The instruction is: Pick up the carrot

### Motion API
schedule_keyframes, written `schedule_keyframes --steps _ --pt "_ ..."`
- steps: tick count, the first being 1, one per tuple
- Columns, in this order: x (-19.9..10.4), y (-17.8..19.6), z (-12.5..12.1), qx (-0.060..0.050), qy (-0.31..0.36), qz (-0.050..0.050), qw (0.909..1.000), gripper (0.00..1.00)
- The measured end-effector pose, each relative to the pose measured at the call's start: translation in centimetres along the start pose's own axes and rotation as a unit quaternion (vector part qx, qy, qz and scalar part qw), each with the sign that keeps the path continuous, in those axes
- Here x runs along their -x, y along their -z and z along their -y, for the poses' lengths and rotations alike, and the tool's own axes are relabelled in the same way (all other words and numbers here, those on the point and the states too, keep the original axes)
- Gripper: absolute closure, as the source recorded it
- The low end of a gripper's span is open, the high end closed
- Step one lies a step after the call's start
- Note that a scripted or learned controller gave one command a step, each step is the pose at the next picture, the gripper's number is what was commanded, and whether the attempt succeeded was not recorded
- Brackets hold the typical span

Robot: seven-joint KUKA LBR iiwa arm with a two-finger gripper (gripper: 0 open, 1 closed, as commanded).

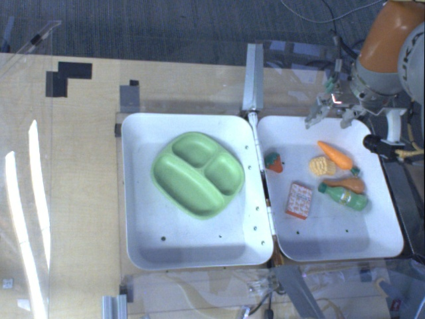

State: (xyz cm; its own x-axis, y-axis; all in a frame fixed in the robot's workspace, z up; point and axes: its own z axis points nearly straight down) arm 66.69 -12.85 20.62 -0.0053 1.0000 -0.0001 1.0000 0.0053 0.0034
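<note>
Well, the carrot [335, 155] lies slantwise just beside the corn cob [322, 167] in the right bin [332, 244]. It looks light, stiff and smooth; I'd pinch it mid-body, across its width. Beyond it the gripper [331, 115] hangs open, holding nothing.

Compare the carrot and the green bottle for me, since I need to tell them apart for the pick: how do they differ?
The carrot is orange all over with a small green tip; the green bottle is mostly green, with orange along its upper side. The carrot tapers toward a point, while the bottle is blunt and rounded. The carrot lies nearer the gripper, the bottle nearer the bin's front. Both lie flat in the right bin.
</note>
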Motion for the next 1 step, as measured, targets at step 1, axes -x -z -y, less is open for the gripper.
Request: schedule_keyframes --steps 1 --pt "4.50 -9.41 3.79 0.010 0.057 0.003 0.9983 0.00"
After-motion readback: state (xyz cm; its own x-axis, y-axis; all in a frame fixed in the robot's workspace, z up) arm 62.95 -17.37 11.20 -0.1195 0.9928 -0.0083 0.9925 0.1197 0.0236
